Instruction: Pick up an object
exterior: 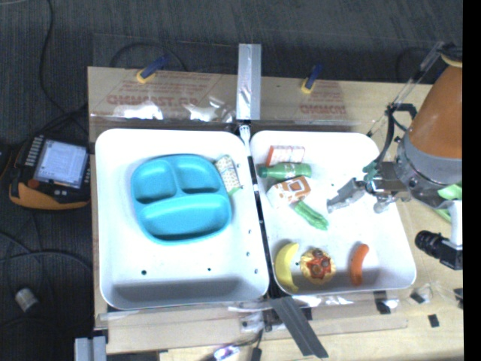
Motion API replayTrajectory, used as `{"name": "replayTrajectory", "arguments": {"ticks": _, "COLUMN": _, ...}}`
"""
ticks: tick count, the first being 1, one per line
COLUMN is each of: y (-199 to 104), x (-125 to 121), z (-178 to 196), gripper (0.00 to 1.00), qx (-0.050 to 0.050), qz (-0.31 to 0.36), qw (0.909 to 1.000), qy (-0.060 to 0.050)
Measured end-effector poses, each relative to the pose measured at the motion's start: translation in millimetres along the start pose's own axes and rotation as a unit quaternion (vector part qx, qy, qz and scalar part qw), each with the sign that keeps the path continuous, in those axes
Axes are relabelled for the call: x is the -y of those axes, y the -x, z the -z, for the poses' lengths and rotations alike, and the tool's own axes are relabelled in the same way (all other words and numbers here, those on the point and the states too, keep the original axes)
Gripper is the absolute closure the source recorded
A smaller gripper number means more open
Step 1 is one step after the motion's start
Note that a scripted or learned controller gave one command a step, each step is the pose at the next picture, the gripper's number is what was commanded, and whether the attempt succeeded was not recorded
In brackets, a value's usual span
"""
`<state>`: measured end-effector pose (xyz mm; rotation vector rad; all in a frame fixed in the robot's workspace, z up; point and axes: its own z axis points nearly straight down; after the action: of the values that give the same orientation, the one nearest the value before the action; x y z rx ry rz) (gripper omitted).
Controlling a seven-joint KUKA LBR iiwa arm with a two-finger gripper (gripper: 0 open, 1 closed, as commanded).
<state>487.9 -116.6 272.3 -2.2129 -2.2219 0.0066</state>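
Note:
The right bin (391,273) holds several toy foods. A red-and-white carton (286,155) and a green bottle (285,171) lie at its back left. An orange-and-white box (291,189) and a green pod (310,214) sit below them. Along the front lie a banana (285,265), a round red-and-yellow item (317,265) and an orange sausage shape (358,263). My gripper (361,199) hovers over the bin's right half, right of the green pod. It is open, with nothing between its fingers.
The left bin (120,277) holds a blue divided plate (180,196) with a small striped packet (228,173) at its right edge. A metal divider (249,81) stands behind the bins. A handheld screen device (52,168) lies on the floor at left.

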Motion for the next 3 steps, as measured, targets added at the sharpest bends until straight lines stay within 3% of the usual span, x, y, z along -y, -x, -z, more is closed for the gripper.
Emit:
{"name": "replayTrajectory", "arguments": {"ticks": 1, "y": 6.3, "x": -93.8, "z": -146.8, "gripper": 0.0, "qx": 0.0, "qz": -0.065, "qw": 0.9979, "qy": 0.005}}
{"name": "replayTrajectory", "arguments": {"ticks": 3, "y": 15.3, "x": -100.5, "z": -142.2, "gripper": 0.0, "qx": 0.001, "qz": -0.027, "qw": 0.9996, "qy": 0.002}}
